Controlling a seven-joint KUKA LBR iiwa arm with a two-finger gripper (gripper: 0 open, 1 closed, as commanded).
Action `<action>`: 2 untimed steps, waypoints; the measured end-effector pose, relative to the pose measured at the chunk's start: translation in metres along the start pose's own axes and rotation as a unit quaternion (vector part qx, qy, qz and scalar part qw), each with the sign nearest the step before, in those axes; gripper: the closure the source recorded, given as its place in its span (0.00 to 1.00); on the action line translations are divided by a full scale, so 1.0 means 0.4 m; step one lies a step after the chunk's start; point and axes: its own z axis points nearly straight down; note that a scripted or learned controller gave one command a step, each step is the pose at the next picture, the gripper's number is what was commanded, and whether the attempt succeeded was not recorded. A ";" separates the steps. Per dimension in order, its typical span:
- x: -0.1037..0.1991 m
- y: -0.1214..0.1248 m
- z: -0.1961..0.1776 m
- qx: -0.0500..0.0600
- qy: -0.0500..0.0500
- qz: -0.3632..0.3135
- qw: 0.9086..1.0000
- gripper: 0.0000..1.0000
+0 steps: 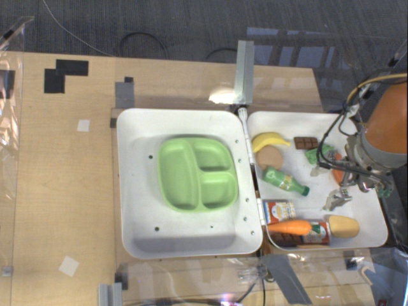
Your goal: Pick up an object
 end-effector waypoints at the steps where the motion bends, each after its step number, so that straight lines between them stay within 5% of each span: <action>1: -0.148 0.043 0.147 0.000 -0.005 0.039 0.999 0.00; 2: -0.185 -0.063 0.104 0.001 -0.004 -0.070 0.998 0.00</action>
